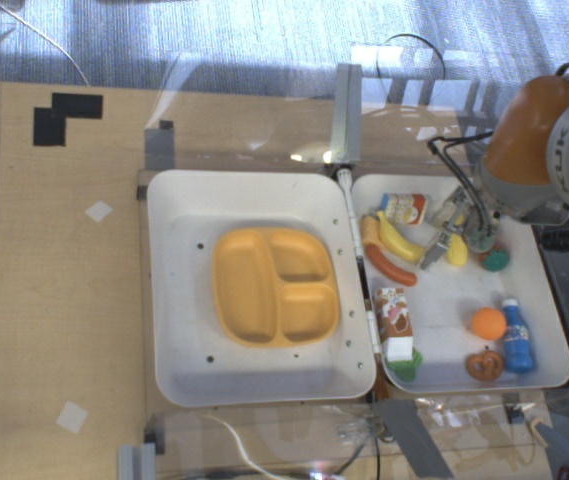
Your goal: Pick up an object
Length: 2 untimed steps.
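Gripper (442, 240) down in the right bin (554, 363), upper right of frame, over a curved yellow banana (400, 240); finger state impossible to tell.

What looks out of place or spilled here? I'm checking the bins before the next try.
Nothing stands out. The toys lie loose in the right bin, none spilled over its rim, and the yellow tray sits flat in the left bin.
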Available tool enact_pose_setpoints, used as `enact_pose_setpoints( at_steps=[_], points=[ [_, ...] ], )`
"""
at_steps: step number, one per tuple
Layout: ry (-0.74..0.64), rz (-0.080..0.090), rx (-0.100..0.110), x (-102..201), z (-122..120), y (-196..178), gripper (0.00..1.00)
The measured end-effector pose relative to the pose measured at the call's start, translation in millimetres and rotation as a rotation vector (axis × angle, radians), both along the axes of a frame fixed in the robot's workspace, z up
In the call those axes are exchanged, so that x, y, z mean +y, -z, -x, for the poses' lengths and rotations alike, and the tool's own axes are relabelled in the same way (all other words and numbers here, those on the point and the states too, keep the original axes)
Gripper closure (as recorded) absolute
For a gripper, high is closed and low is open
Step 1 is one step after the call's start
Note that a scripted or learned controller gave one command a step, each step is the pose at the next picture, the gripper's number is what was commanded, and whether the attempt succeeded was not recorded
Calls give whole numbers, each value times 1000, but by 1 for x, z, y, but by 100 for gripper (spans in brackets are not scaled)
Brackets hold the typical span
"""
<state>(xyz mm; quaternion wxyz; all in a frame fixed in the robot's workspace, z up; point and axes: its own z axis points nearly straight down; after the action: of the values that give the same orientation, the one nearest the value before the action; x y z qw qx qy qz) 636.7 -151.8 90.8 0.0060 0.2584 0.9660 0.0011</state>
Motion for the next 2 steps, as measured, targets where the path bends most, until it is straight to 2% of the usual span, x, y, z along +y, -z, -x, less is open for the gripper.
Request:
enact_pose_setpoints(
  at_steps=[1,2],
  points=[
    [-6,3,-10,1,-3,-14,100],
    [-7,3,-8,1,-3,-13,0]
  ],
)
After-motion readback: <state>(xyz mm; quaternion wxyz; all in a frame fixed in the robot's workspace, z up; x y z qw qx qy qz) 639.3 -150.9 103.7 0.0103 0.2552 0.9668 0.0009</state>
